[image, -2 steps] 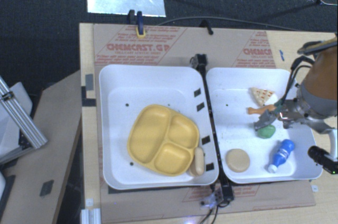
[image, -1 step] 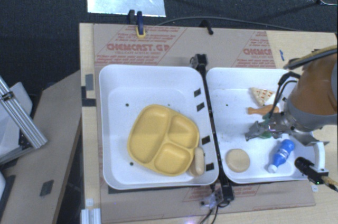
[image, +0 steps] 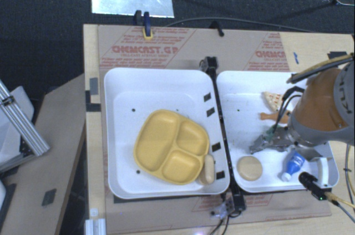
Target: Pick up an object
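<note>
My gripper (image: 260, 144) hangs low in the right bin (image: 244, 90), pointing left, just above and to the right of a round beige bun (image: 249, 168). A blue and white bottle (image: 292, 165) lies to the gripper's right near the bin's front wall. A tan wedge-shaped slice (image: 273, 99) and a small orange-brown piece (image: 270, 115) lie farther back, partly behind the arm (image: 321, 103). Nothing shows in the gripper's grasp.
The left bin (image: 127, 90) holds a yellow divided plate (image: 171, 145) with a beige oblong piece (image: 208, 168) against its front right edge. A black divider (image: 217, 117) runs between the bins. Cables cross the bench behind.
</note>
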{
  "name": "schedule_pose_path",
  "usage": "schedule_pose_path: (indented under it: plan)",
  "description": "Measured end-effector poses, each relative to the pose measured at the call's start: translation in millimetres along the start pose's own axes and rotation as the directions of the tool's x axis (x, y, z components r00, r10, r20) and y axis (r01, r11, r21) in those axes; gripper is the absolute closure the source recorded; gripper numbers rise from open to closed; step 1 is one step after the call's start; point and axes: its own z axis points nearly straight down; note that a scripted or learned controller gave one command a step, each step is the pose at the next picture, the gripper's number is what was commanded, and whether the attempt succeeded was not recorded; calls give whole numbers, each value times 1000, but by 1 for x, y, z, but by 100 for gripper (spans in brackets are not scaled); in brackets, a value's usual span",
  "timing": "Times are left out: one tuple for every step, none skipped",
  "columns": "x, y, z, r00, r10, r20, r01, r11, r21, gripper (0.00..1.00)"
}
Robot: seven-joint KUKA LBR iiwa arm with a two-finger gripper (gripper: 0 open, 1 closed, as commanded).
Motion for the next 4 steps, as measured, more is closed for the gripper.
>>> schedule_pose_path:
  plan:
    - [0, 1, -13, 1000, -1, 1, 1, 1000, -3, 100]
    - [5, -5, -63, 1000, -3, 2, 3, 1000, -5, 100]
    - [2, 0, -126, 1000, -3, 3, 3, 1000, -9, 100]
    - [2, 2, -171, 1000, -4, 3, 4, 1000, -8, 100]
